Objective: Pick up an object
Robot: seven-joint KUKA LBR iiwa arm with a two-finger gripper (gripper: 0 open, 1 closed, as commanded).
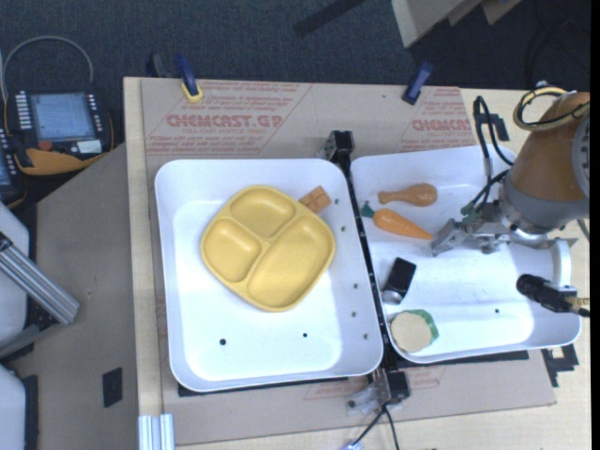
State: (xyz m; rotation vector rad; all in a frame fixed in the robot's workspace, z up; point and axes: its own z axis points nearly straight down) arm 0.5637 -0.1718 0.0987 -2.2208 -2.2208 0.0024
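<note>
Carrot (402,223) lying loose in right bin (469,340), just left of claw (448,240).
Claw hovering low, spread narrow, gripping nothing; could nudge carrot aside or close on air if descending off-centre.

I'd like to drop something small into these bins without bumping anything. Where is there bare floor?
Left bin: a wide bare strip below the yellow divided plate, toward the near rim. Right bin: a bare patch between the black block, the round sandwich and the gripper. It's crowded around the carrot and drumstick.
</note>
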